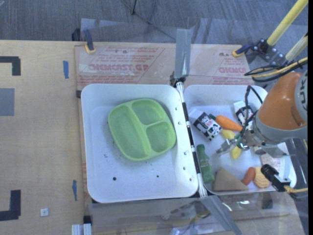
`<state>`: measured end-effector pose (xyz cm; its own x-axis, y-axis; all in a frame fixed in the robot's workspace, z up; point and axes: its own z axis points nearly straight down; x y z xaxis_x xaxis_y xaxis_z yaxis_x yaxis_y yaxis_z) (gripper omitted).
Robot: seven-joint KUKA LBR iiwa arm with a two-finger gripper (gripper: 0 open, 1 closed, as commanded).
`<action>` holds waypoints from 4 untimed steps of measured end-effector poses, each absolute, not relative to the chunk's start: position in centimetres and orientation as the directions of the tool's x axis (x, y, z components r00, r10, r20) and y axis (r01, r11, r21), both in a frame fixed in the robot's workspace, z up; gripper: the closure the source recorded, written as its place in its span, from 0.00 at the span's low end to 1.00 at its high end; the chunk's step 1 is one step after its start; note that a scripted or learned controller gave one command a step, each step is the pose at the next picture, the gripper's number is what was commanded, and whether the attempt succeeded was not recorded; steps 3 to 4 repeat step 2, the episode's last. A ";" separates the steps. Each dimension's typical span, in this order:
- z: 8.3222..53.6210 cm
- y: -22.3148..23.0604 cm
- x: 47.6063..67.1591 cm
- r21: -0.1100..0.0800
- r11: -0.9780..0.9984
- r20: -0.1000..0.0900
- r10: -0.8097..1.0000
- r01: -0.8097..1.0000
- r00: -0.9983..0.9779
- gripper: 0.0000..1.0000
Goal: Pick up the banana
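The banana [236, 152] is a small yellow piece lying in the middle of the right bin [198, 96]. More yellow of it shows at its upper left end, and the gripper covers its middle. My gripper [233, 144] hangs low directly over the banana, reaching in from the right below the arm's orange band [279, 107]. Whether it touches the banana is unclear.
Around the banana lie an orange carrot [228, 123], a black-and-white toy [208, 126], a green bottle-like item [203, 163], a tan wedge [228, 180] and an orange round piece [250, 175]. The left bin [98, 170] holds a green divided plate [142, 129].
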<state>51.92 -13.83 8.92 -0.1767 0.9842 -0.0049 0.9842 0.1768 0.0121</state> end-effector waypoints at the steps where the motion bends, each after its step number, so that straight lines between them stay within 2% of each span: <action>1: 10.0 -14.2 52.1 0.018 0.173 -0.013 0.985 0.985 -0.172 1.00; 2: 19.8 -10.6 55.7 0.002 0.235 -0.001 0.972 0.972 -0.235 1.00; 4: 19.8 -10.6 55.7 0.002 0.235 -0.001 0.972 0.972 -0.235 1.00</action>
